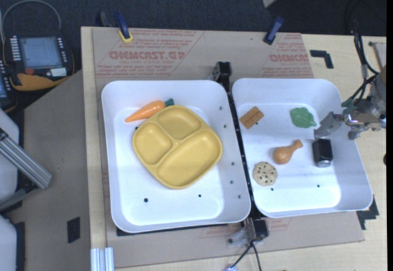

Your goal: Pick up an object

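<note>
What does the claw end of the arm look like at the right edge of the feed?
The claw is grey metal, a small angular assembly of brackets and silvery fittings. Thin dark cables loop down to it from above. No markings are legible.

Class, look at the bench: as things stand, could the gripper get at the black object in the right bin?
Probably yes: the gripper sits at the right bin's right side, just above the black object, with nothing lying between them.

Right bin holds a cracker point(251, 117); green leaf point(302, 117); drumstick point(287, 152); cookie point(264, 173); black block point(322, 152)

Arm point(374, 110) — cropped at right edge
</note>
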You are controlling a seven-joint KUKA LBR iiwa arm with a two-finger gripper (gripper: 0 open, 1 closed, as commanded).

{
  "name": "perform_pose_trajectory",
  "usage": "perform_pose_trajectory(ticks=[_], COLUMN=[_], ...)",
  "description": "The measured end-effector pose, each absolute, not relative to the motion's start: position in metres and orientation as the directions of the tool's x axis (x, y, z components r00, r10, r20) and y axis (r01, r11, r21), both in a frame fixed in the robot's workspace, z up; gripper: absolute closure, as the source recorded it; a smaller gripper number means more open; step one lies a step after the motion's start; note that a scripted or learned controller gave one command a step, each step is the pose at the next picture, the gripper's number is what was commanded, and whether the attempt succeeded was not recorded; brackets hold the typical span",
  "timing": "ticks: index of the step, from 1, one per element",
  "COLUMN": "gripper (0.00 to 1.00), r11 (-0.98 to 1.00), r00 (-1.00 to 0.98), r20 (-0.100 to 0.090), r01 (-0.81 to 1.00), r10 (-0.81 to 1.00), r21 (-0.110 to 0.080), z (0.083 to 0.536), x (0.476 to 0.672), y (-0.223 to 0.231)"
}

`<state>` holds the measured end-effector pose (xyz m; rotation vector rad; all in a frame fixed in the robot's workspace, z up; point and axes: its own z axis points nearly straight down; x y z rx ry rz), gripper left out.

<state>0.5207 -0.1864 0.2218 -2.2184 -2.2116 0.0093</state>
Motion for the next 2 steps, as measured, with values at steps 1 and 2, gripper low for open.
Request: perform_pose_trajectory(ticks=[1, 2], gripper=[0.0, 0.0], r11=[0.0, 0.0], r00=[0.0, 0.0], r20=[-0.001, 0.001], r01=[1.0, 1.0], r10=[1.0, 1.0], r21=[0.0, -0.002], z=[0.227, 0.184], x=[0.523, 0.519], y=[-0.186, -0.191])
